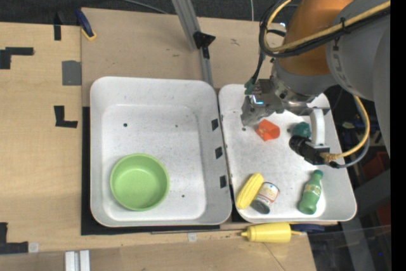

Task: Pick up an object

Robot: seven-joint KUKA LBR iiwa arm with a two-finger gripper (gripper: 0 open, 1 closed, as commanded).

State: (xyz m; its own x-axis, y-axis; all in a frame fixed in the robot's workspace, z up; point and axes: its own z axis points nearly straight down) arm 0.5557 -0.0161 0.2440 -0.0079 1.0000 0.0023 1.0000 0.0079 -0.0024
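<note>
- Bench (146,47): a light wooden surface bearing two shallow white bins side by side, their inner rims touching.
- Left bin (152,95): holds one green bowl (139,181), upright, in the near-left corner.
- Right bin (244,155): holds several small items, listed below.
- Orange block (268,131): lies on the floor of the right bin, towards the far half, just beside the gripper's lower end. No contact with the gripper can be confirmed.
- Teal object (301,129): sits right of the orange block, near the arm's black fitting; its shape is not clear.
- Yellow corn-like item (250,191): lies tilted near the front-left corner of the right bin, touching a small round tin (267,195) on its right.
- Green bottle (311,193): lies near the front-right corner of the right bin, cap pointing away from the front rim.
- Yellow bottle (270,232): lies on its side on the bench, outside the right bin, just beside its front rim.
- Gripper (252,112): low over the far-left part of the right bin, beneath the orange band (315,22) of the arm. How far the pincer is open cannot be told; nothing is seen in its hold.
</note>
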